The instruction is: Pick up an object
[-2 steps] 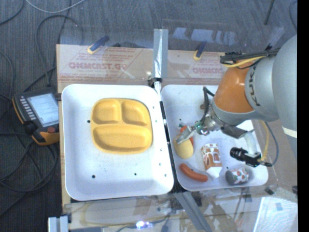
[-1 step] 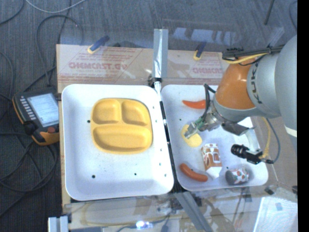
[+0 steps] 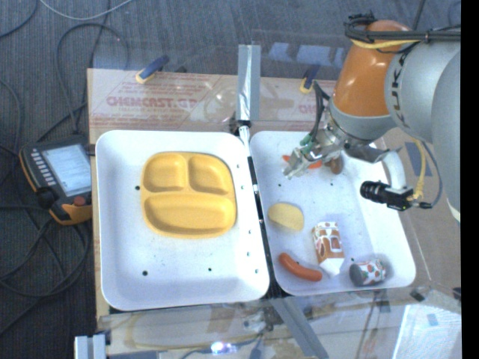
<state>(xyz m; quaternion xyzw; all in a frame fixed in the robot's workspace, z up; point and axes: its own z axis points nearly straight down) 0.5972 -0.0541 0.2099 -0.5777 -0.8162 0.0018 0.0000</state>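
My gripper (image 3: 301,158) hangs low over the far part of the right bin (image 3: 389,223), below the orange-banded wrist (image 3: 368,73). Just right of it lie a small orange-red item (image 3: 315,164) and a brown object (image 3: 334,164), both partly hidden by the gripper body. Nearer the front of that bin are a pale yellow rounded piece (image 3: 286,216), a small orange-and-white carton (image 3: 327,243), a red sausage (image 3: 301,268) and a grey can on its side (image 3: 367,271).
The left bin (image 3: 120,260) holds a yellow divided tray (image 3: 189,193). A metal post (image 3: 248,81) stands behind the divider between the bins. A black cable plug (image 3: 383,193) juts over the right bin's right side. A handheld pendant (image 3: 60,172) lies left of the bench.
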